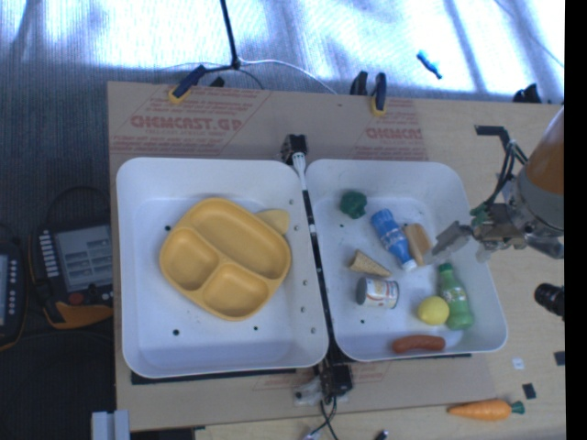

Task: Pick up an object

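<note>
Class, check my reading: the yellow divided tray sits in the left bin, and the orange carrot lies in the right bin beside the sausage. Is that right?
Not quite. The camera view shows the carrot lying on the bench outside the right bin, below its near corner. The sausage is inside that bin, and the yellow divided tray does sit in the left bin.

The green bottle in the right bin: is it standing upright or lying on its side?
Lying on its side. The green bottle shows its full length along the floor of the right bin, cap toward the far rim, beside the lemon.
</note>
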`<state>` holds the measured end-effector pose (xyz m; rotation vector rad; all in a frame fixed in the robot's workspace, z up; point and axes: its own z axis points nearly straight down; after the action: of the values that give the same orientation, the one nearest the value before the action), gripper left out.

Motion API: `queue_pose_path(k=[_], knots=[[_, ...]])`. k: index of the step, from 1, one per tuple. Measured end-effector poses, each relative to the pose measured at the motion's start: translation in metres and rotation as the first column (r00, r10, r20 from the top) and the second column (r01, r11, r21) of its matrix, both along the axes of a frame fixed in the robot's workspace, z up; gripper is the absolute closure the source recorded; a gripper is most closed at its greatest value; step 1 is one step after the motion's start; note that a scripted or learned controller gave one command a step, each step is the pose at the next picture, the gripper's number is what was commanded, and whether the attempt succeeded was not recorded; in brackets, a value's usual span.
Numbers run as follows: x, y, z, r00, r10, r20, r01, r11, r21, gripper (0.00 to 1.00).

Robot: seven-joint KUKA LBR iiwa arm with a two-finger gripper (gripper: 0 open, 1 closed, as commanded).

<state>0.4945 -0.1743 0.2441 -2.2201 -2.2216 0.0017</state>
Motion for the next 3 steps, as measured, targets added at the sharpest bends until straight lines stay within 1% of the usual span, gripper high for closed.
queue_pose_path(k=[1,2,3], knots=[[0.015,-0.048,-0.113,1.000,0.000,-0.002,0.000,1.000,0.002,0.00],[0.017,-0.039,-0.143,1.000,0.003,0.002,-0.003,1.000,0.006,0.00],[0.016,-0.040,-0.135,1.000,0.002,0.000,-0.002,1.000,0.003,1.00]])
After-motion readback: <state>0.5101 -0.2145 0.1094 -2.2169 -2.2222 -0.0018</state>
